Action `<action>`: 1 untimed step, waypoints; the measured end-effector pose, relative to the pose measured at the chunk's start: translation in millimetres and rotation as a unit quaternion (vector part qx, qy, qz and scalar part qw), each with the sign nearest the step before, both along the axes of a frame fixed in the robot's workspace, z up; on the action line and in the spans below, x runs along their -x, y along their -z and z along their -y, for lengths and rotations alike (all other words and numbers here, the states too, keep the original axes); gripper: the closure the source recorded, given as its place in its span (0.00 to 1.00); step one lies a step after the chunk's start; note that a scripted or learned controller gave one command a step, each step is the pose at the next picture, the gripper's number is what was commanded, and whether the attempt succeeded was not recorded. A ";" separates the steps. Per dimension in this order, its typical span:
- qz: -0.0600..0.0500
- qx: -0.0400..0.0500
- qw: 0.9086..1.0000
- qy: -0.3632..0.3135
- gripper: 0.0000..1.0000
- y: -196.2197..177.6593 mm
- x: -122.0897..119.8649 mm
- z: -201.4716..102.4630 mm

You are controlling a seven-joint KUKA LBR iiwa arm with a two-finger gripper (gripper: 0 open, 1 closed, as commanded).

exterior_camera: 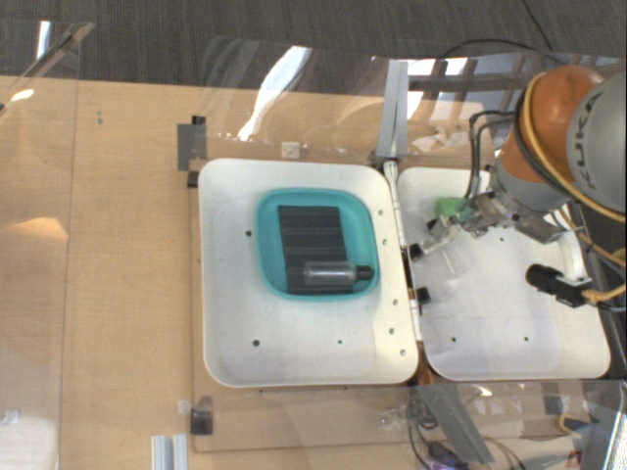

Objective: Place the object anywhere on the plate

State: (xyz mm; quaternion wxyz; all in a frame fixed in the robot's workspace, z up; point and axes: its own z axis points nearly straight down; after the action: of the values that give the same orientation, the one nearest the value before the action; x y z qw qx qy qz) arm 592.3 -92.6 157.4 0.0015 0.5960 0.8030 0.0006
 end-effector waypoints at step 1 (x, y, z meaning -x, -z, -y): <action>0.001 0.000 1.000 0.010 0.00 45.5 43.3 56.0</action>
State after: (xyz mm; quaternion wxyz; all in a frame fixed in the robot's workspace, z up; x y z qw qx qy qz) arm 549.0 -148.6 111.8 0.0023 0.6044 0.7967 0.0009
